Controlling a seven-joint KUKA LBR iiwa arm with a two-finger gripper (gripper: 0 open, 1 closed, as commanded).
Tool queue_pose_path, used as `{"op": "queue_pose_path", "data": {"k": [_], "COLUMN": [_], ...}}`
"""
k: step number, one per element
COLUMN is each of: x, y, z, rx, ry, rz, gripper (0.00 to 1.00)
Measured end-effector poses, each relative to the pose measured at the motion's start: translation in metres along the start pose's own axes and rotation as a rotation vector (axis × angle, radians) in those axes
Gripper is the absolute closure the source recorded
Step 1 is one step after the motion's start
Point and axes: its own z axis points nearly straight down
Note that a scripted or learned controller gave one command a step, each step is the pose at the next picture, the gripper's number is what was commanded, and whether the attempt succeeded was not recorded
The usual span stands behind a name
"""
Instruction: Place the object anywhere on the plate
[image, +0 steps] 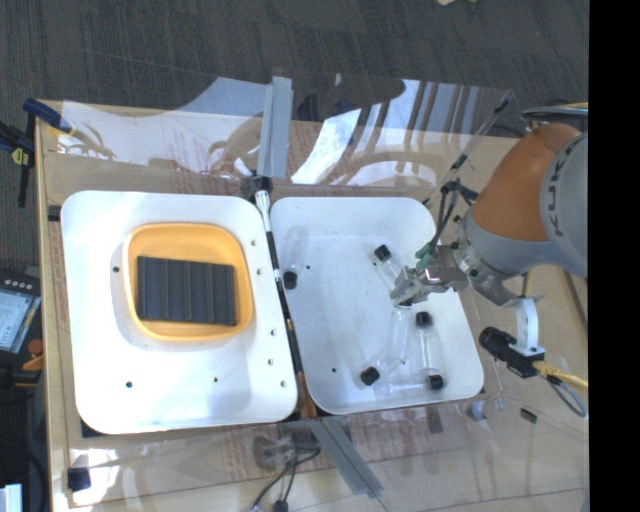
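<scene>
Lying nearest the right bin's (330, 395) front edge, three clear vials with black caps cluster: one cap near the front middle (369, 376), one at the front right corner (435, 381), one higher up (423, 320). Their glassy bodies blend into the white floor and are hard to trace. Just beyond them the gripper (412, 288) hangs low over the bin's right half, close above the vials; whether its claw is apart or together cannot be told. A fourth vial (383, 256) lies further back. In the left bin (90, 380) rests the yellow plate (185, 243), rounded-square, carrying a dark ribbed block (188, 290).
</scene>
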Motion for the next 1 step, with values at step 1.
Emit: {"op": "queue_pose_path", "data": {"k": [1], "x": [0.0303], "y": [-0.0183], "z": [-0.0461], "rx": [-0.004], "ry": [-0.004], "rz": [-0.104], "gripper": [1.00]}}
